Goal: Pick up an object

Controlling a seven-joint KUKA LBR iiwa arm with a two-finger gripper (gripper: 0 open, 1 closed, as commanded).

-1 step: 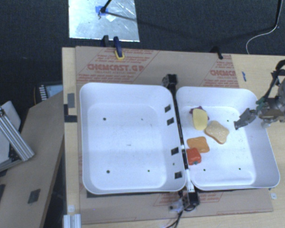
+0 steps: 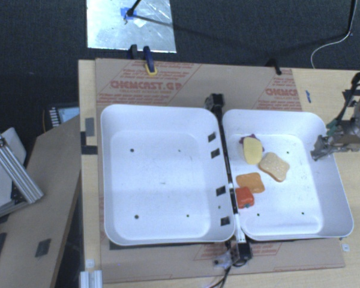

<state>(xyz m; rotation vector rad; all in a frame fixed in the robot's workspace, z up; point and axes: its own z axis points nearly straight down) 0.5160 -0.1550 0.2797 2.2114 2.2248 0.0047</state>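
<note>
Camera view has the grey two-finger gripper (image 2: 321,149) poking in from the right side, hanging right over the right-hand wall of the right shallow white plastic bin (image 2: 324,218). Honestly can't tell if it's parted or closed, it's too small and blurry out there, and I don't see anything caught in it. All the stuff to grab sits well off to the gripper's left, bunched in the left half of that same bin near the divider. Closest to the gripper is the tan bread-slice-shaped piece (image 2: 275,166), lying flat. Just left of that is the pale yellow oval piece (image 2: 252,152), with a small dark purple thing (image 2: 248,139) peeking out right behind its top edge, touching it. Below those is a flat orange square-ish piece (image 2: 251,182), and a small red block (image 2: 244,197) tucked right against its lower left corner. Left shallow white plastic bin (image 2: 159,176) sits beside it, both on the brown printed cardboard sheet (image 2: 168,83).
</note>
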